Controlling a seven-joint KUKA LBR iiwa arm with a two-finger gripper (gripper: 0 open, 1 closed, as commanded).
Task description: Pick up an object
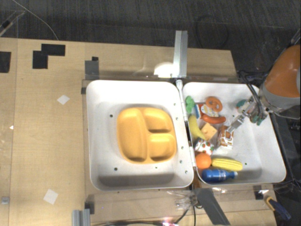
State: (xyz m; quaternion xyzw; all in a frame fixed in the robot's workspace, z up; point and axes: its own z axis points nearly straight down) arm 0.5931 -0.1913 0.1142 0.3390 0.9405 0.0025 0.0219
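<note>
Your tool (233,124) hangs over the right bin (268,159), its tips just beside the heap of toy food. You cannot tell whether it is apart or together, and nothing shows clamped in it. The nearest candidates lie packed along the bin's left side: a red sausage (214,119), a banana (196,128), an orange (203,161), a corn cob (227,164) and a blue bottle (217,175). Because they touch and overlap, a descent could shove one aside or pinch two together. The yellow tray (145,134) sits apart in the left bin (101,126).
</note>
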